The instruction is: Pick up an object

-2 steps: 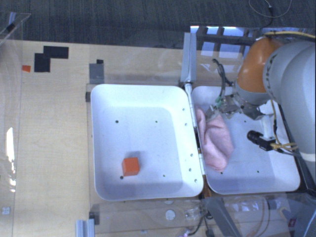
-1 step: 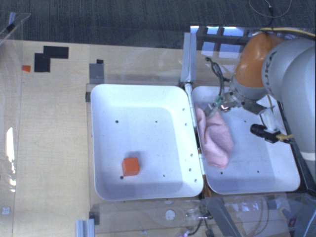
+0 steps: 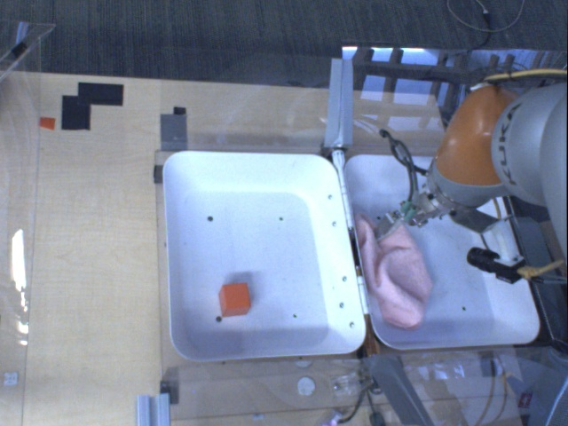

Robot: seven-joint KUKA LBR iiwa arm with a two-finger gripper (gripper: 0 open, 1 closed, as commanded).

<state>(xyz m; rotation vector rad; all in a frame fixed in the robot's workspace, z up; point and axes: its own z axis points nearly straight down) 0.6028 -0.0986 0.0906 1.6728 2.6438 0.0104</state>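
While the grey arm [image 3: 532, 149] with its orange band [image 3: 475, 140] reaches in from the right of the bench [image 3: 89, 238], its gripper [image 3: 410, 213] hangs low over the right bin [image 3: 497, 322], just at the upper edge of a pink cloth [image 3: 395, 273] that lies crumpled against that bin's left wall. Whether the gripper is released or clenched cannot be told from this angle, since its tip is small and partly lost against the cloth; nothing can be seen held in it. The pink cloth, soft and folded on itself, stretches from just below the gripper down toward the right bin's near edge, hugging the divider [image 3: 353, 247] where the two bins meet. Across that divider from the cloth, the left bin [image 3: 257, 176] holds a small orange block [image 3: 235, 299], which sits well apart from the cloth, toward the left bin's near left corner. Thin dark cables [image 3: 401, 162] loop down from the arm's wrist to the gripper, above the cloth. To the right of the cloth, a black fitting [image 3: 493, 264] on the arm's side juts over the right bin's floor. Far to the left of the cloth, beyond the left bin, black tape marks [image 3: 89, 103] and a small orange square [image 3: 47, 123] sit on the pale wooden bench top. A grey metal post [image 3: 337, 105] stands behind the bins, in line with the divider and up from the cloth.
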